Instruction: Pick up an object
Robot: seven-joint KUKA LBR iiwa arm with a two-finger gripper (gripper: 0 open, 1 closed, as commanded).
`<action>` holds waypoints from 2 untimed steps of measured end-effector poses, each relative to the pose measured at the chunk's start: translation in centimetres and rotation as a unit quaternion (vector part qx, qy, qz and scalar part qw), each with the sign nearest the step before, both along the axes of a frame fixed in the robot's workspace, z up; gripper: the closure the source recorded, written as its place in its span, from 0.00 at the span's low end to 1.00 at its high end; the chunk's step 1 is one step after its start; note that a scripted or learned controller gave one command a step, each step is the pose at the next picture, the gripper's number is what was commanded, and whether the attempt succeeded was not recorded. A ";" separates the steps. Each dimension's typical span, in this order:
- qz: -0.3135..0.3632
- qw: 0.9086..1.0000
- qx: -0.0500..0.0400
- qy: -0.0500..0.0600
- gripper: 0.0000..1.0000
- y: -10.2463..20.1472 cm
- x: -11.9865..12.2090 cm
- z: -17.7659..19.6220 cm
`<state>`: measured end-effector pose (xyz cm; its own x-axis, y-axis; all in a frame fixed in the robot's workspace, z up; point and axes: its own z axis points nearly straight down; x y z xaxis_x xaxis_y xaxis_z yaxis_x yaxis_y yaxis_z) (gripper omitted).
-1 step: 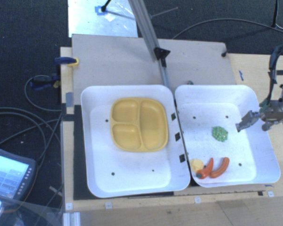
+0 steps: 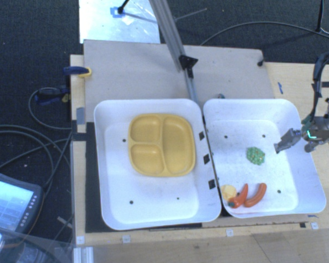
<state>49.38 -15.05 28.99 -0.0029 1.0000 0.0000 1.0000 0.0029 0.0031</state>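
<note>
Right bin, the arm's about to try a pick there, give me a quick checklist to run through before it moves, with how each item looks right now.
1. Objects available in the right bin: ok. A green clump lies mid-bin; a yellow piece and two orange-red sausage shapes lie near the front wall.
2. Green clump apart from the others: ok.
3. Sausage shapes separated for a clean grasp: not ok; one touches the yellow piece.
4. Tool over the right bin: ok, near its right side, right of the green clump.
5. Tool free of any object: cannot tell.
6. Yellow divided plate out of the way: ok, it sits in the left bin.
</note>
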 end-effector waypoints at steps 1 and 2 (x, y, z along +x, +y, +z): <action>-0.001 1.000 0.000 0.002 0.00 -0.4 -0.4 -4.3; -0.001 1.000 0.001 0.004 0.00 -0.2 -0.7 -10.6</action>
